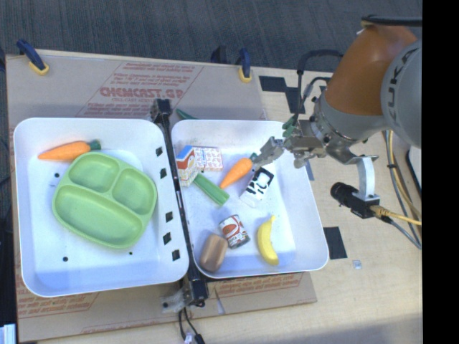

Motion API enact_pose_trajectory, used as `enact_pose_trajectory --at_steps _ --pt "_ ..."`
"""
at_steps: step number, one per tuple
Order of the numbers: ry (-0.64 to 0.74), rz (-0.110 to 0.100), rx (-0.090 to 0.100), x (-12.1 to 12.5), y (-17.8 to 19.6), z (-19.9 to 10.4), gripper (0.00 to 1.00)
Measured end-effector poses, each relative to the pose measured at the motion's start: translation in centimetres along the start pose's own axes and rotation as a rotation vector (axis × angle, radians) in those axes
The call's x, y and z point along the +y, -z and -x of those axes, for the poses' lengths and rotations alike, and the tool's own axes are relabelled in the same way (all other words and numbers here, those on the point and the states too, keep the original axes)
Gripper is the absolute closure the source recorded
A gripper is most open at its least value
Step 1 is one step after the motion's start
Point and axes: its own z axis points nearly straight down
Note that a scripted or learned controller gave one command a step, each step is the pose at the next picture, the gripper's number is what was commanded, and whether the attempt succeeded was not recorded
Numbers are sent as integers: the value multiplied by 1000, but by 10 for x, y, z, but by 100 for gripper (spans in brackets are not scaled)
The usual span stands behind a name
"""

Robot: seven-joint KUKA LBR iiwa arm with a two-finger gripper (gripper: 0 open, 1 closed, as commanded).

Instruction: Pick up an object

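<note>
Right white bin point(305, 213): pincer point(267, 151), state unclear, over carrot point(237, 172) and black-and-white packet point(258, 185), banana point(267, 241) near.

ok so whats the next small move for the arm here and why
Probably lower the pincer a little, onto the carrot in the right bin. It hovers at that carrot's upper end, nothing shows between its fingers, and the black-and-white pack lies close alongside, so a short, careful drop seems safest.

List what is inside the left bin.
The left bin holds a green divided plate and a carrot by its far edge. Anything beneath the plate is covered.
</note>
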Motion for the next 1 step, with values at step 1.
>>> enact_pose_trajectory --at_steps 1 --pt "0 0 0 0 0 0 0"
